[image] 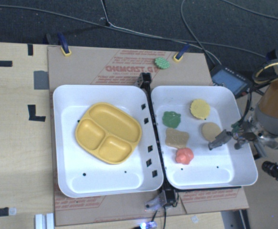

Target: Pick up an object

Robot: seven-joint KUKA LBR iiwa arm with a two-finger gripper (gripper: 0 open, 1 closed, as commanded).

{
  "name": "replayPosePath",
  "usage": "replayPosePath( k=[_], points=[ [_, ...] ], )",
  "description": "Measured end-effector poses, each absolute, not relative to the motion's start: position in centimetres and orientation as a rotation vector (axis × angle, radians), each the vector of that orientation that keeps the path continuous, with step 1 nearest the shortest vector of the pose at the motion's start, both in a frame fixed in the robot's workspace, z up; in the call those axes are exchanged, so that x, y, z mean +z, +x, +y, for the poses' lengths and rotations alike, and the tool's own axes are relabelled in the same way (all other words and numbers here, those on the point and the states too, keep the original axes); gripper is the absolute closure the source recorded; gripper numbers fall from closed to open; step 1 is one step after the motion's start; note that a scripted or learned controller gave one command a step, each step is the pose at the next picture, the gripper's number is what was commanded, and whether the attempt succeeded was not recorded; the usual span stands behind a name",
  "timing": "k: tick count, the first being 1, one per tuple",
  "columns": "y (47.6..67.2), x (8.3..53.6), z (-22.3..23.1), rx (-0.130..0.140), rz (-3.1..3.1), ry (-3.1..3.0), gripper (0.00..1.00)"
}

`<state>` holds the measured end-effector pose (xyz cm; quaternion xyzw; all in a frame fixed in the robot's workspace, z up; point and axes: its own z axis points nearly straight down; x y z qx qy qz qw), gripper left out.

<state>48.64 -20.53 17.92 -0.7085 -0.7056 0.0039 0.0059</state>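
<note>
1. Over the right bin (244, 175), the gripper (229, 140) hovers by the tan piece (209, 130), nothing held.
2. Fingers: I cannot tell if open or closed.
3. Approach step, I'd say; next calls for lowering squarely onto one object.

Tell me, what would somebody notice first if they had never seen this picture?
Probably the big yellow divided plate lying alone in the left bin. Next, the little cluster in the right bin: a green piece, a yellow round piece, two tan pieces and a red one. The arm's tool reaches in from the right, beside the tan piece near that bin's right wall.
</note>
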Motion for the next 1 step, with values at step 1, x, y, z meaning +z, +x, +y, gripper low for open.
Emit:
replayPosePath(
  k=[1],
  points=[
    [48.98, 18.55, -20.49, 0.002, -2.221, -2.22, 0.0]
  ],
)
